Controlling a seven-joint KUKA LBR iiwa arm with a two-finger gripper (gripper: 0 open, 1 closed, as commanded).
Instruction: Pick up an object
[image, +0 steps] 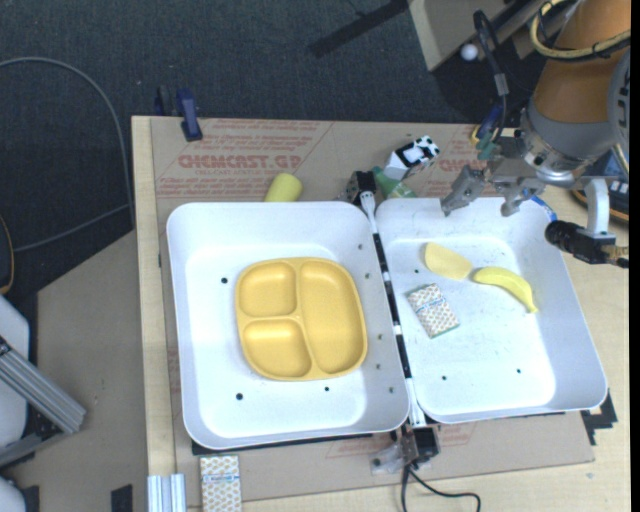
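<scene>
Fingers (462, 192) of the grey two-finger gripper (487, 196) are spread wide apart with nothing between them, hanging over the far rim of the shallow white right bin (560, 372). Grey arm with the orange band (580, 60) comes in from the upper right.

Right bin holds three things: a yellow curved plastic banana (506, 287) toward the right, a pale yellow rounded slice-shaped piece (447, 261) just left of the banana, and a small white patterned packet (433, 309) lying flat below the slice, nearer the divider. All three sit apart from the gripper, toward the near side of it.

Shallow white left bin (200, 380) holds a yellow plastic divided plate with three compartments (299, 318), about centred.

On the cardboard-covered bench (250, 150) behind the bins: a small yellow cylinder-like object (283, 187) near the left bin's far edge, and a small black-and-white toy figure (414, 153) near the join of the bins. Another patterned packet (220, 482) lies at the near edge of the bench.
</scene>
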